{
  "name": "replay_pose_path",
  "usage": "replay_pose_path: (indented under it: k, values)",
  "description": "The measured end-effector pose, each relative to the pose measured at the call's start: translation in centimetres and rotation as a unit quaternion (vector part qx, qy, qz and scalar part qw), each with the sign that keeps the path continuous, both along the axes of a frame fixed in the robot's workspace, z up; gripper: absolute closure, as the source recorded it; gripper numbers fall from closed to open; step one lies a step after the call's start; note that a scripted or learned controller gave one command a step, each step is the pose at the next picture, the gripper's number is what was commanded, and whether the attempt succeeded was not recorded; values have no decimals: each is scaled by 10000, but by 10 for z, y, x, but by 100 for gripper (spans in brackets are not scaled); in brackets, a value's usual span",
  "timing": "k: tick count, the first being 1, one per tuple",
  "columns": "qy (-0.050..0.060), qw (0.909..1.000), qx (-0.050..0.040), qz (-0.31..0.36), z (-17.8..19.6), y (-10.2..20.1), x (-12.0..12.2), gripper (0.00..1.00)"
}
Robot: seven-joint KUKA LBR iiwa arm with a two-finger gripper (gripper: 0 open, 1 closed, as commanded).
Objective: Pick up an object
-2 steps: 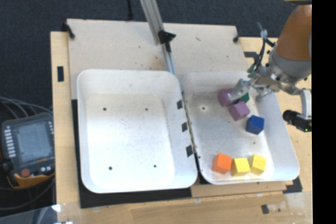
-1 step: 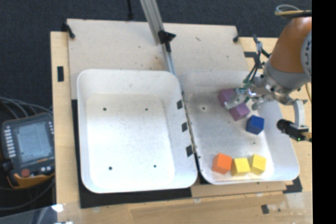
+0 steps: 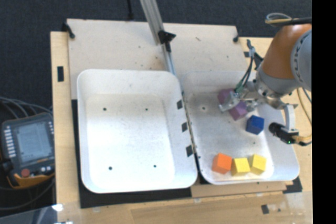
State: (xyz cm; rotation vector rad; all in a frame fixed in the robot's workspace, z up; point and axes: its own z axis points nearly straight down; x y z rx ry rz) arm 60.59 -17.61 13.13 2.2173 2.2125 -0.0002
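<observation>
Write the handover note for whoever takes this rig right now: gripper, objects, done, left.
Gripper: low in the right bin, among the two purple blocks; whether it has closed on anything cannot be told from this view.
Objects, all in the right bin: one purple block on the gripper's far side, another just under it, a blue cube nearby, and an orange cube beside two yellow cubes along the near edge.
Done: arm is down at the purple blocks.
Left: confirm a grasp, then lift. Nothing looks raised yet.
</observation>
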Motion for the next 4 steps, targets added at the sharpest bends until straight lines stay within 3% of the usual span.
replay_pose_path:
  k: [1, 3, 4]
  values:
    - [-40, 10000, 1, -16, 14, -1, 2, 100]
    - [-4, 10000, 23, 28, 114, 0, 9, 100]
    - [32, 10000, 33, 39, 104, 54, -2, 100]
